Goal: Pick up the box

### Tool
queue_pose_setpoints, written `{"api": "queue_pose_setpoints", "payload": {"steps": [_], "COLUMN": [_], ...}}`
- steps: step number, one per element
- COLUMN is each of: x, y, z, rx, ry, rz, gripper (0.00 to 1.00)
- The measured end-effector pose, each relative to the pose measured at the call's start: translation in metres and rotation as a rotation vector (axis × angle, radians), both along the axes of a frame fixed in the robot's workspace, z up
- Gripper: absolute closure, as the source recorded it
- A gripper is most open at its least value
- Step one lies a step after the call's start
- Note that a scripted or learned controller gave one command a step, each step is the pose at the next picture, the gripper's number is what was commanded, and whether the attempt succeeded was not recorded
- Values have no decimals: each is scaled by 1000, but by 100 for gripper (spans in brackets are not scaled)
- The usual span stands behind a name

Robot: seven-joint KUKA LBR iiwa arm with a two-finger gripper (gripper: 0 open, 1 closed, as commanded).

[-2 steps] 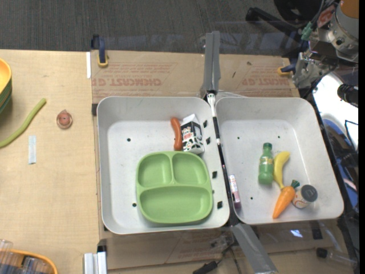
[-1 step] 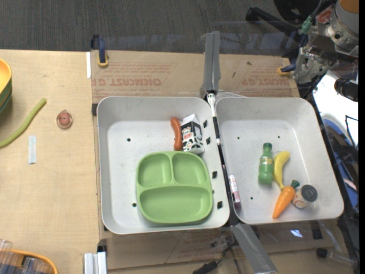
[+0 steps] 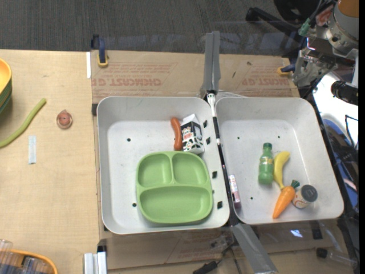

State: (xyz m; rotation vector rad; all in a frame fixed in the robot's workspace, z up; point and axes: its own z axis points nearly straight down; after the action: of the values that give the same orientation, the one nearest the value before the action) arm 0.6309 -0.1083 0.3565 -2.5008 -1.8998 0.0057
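- Broadly, the wooden bench point(image 3: 51, 198) spreads widest, with a brown cardboard sheet point(image 3: 154, 76) lying on it beyond the two bins.
- Two shallow white plastic bins sit side by side; the left bin point(image 3: 114, 153) serves as landmark, and the right bin point(image 3: 319, 170) touches its right wall.
- At the far right corner, well beyond the right bin, the grey arm point(image 3: 345, 16) with its orange band reaches in, and its two-finger gripper point(image 3: 308, 67) hangs above the cardboard, well apart from the landmark bin; whether it is apart or together cannot be told from here.
- A green three-compartment plastic plate point(image 3: 174, 187) fills the near middle of the left bin.
- A small black-and-white printed box point(image 3: 192, 135) stands tilted in the left bin near its far right corner, just beyond the plate and close to the right wall.
- A reddish-orange sausage-shaped toy point(image 3: 177, 133) lies just beside the box on its left, seemingly touching it.
- Right of the landmark, in the right bin, lie a green plastic bottle point(image 3: 266, 164), a yellow banana point(image 3: 281, 167) just beside it, an orange toy carrot point(image 3: 283, 201) and a small round grey-capped jar point(image 3: 306, 196).
- A slim pink stick point(image 3: 234, 188) lies along the right bin's left wall.
- Left of the landmark, on the bench, lie a long green bean-like strip point(image 3: 23, 124) and a small pink round toy point(image 3: 64, 119).
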Motion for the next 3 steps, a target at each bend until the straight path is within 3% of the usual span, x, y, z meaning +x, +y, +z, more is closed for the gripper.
{"api": "queue_pose_setpoints", "payload": {"steps": [1,2,3], "x": [3,-12,-4], "y": [-7,-3,-7], "z": [-11,3,8], "rx": [0,0,-2], "ry": [1,0,-1], "rz": [-101,-184,-345], "gripper": [0,0,0]}}
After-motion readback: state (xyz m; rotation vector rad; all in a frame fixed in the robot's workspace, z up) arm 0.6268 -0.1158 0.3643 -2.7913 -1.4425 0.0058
